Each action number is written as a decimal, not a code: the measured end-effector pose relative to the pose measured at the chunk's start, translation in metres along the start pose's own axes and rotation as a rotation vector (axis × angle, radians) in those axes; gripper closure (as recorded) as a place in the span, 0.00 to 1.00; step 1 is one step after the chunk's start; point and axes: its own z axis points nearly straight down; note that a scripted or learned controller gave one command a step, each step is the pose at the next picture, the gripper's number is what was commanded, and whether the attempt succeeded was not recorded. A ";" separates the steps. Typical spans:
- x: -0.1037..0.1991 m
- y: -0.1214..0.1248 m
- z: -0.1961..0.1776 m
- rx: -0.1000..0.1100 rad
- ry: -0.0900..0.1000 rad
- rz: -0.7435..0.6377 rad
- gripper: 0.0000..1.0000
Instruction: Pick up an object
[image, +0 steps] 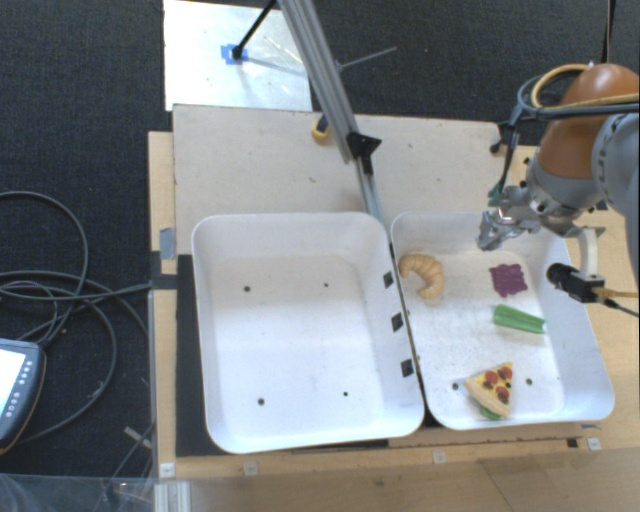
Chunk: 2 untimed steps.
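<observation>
My arm (600, 150) is grey, with a rounded orange band (590, 110) above the wrist. A yellowish cable (545, 85) loops beside that band, and thin dark wires run along it. My gripper (493, 235) is small, silvery metal. A white-and-black fitting (575, 278) sticks out below my wrist.

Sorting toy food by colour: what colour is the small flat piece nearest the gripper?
Purple; the flat piece shows clearly in the camera view, below the gripper.

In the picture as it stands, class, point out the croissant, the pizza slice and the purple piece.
croissant (423, 274), camera view, middle of its curved body.
pizza slice (491, 388), camera view, its topped face.
purple piece (508, 279), camera view, its centre.
</observation>
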 end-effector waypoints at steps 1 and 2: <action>-0.001 0.002 -0.055 -0.002 -0.001 -0.002 1.00; 0.051 -0.022 -0.070 0.005 0.003 -0.008 1.00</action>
